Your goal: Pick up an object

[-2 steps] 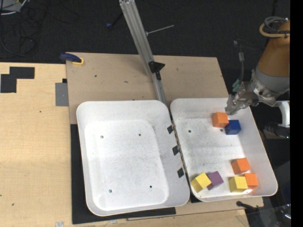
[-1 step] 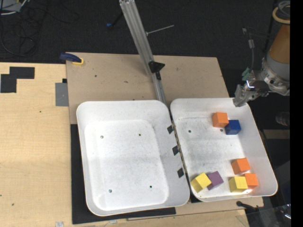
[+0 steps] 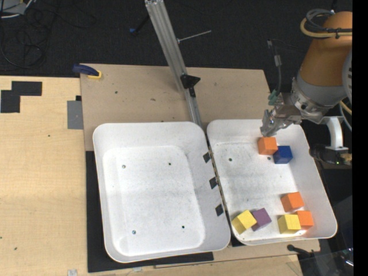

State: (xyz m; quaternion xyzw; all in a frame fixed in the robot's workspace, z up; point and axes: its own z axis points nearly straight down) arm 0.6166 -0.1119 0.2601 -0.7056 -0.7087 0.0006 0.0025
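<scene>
The right bin (image 3: pixel 253 177) holds several small blocks. An orange block (image 3: pixel 267 145) lies near its far edge with a blue block (image 3: pixel 282 154) touching it on the right. My gripper (image 3: pixel 270 127) hangs just above the orange block, fingers pointing down at its far side. Toward the near edge lie a yellow block (image 3: pixel 244 221), a purple block (image 3: pixel 261 217), another yellow block (image 3: pixel 289 223) and two more orange blocks (image 3: pixel 292 201), (image 3: pixel 306 218). No block sits between the fingers.
The left bin (image 3: pixel 109 148) sits beside the right one, joined by black clips (image 3: pixel 213 181). A metal rail (image 3: pixel 169 45) slants up from the bins' far edge. A blue clamp (image 3: pixel 86 70) lies at the bench's far left corner.
</scene>
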